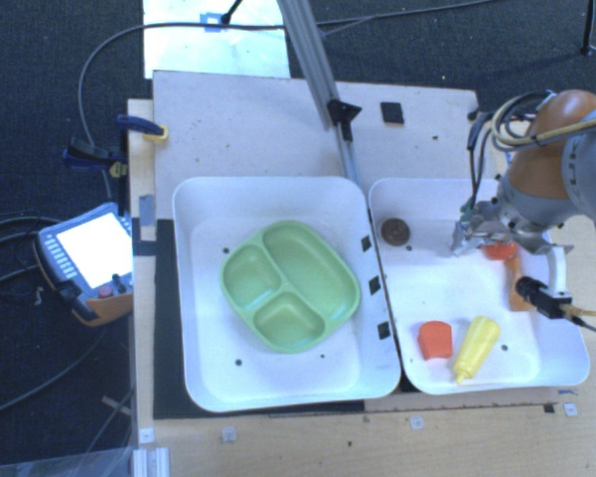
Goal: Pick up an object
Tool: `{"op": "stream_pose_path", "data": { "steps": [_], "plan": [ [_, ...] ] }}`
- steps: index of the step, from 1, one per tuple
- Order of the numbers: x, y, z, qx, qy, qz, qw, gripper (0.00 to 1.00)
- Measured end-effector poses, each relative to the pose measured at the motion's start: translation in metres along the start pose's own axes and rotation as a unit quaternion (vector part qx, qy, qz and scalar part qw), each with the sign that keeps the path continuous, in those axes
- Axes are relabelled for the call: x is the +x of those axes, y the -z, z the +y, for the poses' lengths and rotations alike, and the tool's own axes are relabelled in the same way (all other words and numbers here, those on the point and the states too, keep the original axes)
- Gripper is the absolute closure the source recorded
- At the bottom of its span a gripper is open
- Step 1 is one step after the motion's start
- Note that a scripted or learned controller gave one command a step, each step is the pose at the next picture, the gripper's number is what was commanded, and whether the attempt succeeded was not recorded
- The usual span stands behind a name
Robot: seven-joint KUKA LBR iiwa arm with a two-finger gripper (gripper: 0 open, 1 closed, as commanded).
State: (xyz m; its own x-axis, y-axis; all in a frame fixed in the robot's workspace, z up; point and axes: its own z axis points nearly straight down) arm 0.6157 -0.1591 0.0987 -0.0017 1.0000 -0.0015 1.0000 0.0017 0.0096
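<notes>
On the right side of the bench, the right bin (566, 361) holds the loose items; gripper (467, 238) sits low over its upper middle, arm (561, 162) coming in from the right with orange band above the wrist. Finger spread: cannot tell, too blurred and small. Nothing visibly between them. Just right of the gripper, a small red-orange object (500, 251) lies partly under the wrist, shape unclear. Brown round disc (394, 232) lies left of the gripper, near the bin's upper-left corner, apart from it. Yellow bottle-shaped object (475, 347) lies near the bin's front edge, long axis diagonal, narrow end pointing down-left, wide end up-right. Orange-red cup (435, 340) just beside it on the left, close or touching, cannot tell which. Orange strip (518, 284) along the bin's right side, long axis roughly vertical in view. Left bin (204, 356) has a green divided tray (290, 285), tilted diagonally, three compartments.
</notes>
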Motion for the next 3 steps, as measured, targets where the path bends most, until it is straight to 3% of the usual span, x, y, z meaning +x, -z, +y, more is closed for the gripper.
{"op": "stream_pose_path", "data": {
  "steps": [3],
  "plan": [
    [-0.009,0.152,0.012,0.001,0.002,0.0,1.0,1.0]
  ]
}}
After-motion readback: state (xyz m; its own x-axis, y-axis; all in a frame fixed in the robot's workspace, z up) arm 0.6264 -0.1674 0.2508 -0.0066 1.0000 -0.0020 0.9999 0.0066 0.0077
